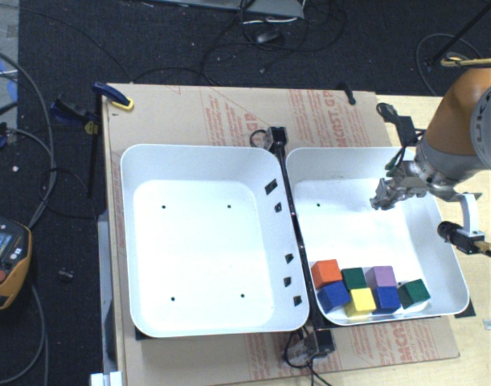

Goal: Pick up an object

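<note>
**The gripper hangs over the right bin and the blocks sit at the near edge**

Look at your metal two-finger gripper (383, 199) first. It hangs over the far right part of the shallow white right bin (341, 179), near the bin's right wall. It is too small and dark to see how its tips stand, so you cannot tell if it is wide or narrow. You can see nothing held in it.

Behind it you see the grey arm with its orange band (462, 107), reaching in from the right side of the bench.

Now look down to the near edge of that same bin. Your small coloured wooden blocks are bunched there, touching each other. The orange block (326, 271) is at the left, with a blue block (333, 294) just in front of it. Next come a dark green block (354, 277), a yellow block (362, 300), a purple block (381, 276), another blue block (387, 297) and a green block (414, 293) near the right corner.

The blocks are well apart from the gripper.

The shallow white left bin (149, 167) sits beside the right one on the brown board (229, 111).
</note>
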`<state>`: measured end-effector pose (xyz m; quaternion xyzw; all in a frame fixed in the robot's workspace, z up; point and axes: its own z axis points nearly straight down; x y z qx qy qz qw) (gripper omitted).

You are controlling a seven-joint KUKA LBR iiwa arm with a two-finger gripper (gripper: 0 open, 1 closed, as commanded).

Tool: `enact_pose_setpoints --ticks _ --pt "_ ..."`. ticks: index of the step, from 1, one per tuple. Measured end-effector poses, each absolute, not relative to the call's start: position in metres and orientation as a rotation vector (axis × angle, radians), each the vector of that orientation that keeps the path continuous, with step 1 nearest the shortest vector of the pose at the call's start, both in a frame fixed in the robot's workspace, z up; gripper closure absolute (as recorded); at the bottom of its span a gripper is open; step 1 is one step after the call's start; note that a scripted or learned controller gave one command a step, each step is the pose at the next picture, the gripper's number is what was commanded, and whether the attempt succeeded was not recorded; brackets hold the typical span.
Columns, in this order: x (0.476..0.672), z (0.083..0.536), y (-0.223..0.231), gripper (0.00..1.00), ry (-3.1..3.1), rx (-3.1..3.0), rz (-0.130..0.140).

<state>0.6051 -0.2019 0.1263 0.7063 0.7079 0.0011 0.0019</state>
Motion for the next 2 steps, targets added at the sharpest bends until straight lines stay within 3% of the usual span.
enact_pose_setpoints --ticks 1,2 --pt "0.603 0.125 -0.202 0.00 2.222 2.221 0.000" --pt "0.521 0.087 -0.171 0.00 2.224 2.225 -0.003"
